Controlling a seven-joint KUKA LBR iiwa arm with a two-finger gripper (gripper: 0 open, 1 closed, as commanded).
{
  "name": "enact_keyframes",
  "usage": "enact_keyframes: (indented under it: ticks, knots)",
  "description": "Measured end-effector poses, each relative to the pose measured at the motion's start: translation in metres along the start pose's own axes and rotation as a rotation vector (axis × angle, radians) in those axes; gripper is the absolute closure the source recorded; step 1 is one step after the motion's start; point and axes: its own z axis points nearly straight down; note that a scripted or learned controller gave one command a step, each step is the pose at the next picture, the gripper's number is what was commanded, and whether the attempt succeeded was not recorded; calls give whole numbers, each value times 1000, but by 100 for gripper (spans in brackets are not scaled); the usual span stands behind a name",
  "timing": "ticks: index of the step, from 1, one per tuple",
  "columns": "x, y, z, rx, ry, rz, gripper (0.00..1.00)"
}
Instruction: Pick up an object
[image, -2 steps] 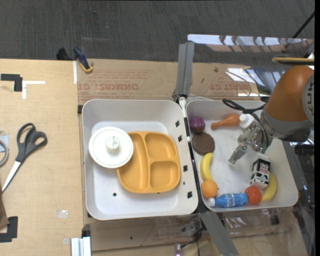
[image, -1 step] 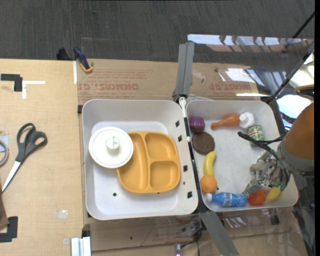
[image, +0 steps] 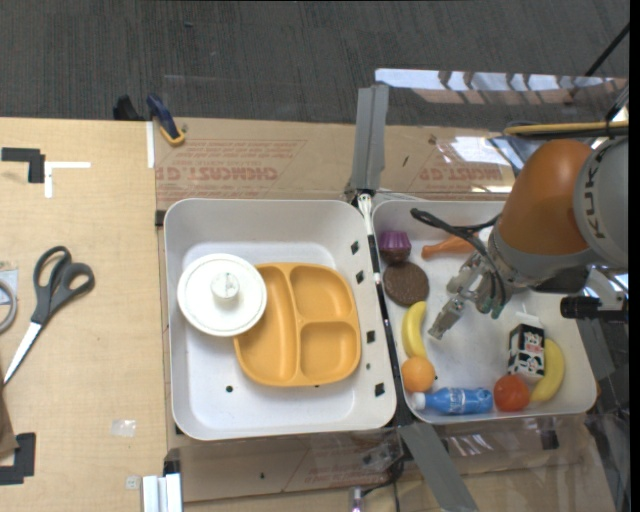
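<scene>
The grey arm with its orange band reaches in from the right over the right-hand white bin; its gripper hangs low above the bin floor, fingers pointing down and to the left, standing a little apart with nothing between them; the nearest thing is a small yellow banana lying just left of the fingertips, not touching them so far as can be told. Above that banana rests a dark brown round disc, and above the disc a small purple ribbed vegetable; an orange carrot-shaped piece lies near the bin's far wall, partly under the arm. Along the near wall sit an orange ball-shaped fruit, a blue plastic bottle lying on its side and a red round fruit; a second yellow banana curves beside a black-and-white carton on the right. The left-hand white bin holds a yellow divided plastic plate with a white round lid with a knob overlapping its left edge; a pair of black-handled scissors lies on the wooden bench, well apart to the left.
</scene>
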Motion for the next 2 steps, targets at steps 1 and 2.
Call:
enact_keyframes:
  ticks: [1,2]
  knots:
    - [-26,-109,0,1,-2,79,0]
    - [-27,-106,-11,-3,-7,74,100]
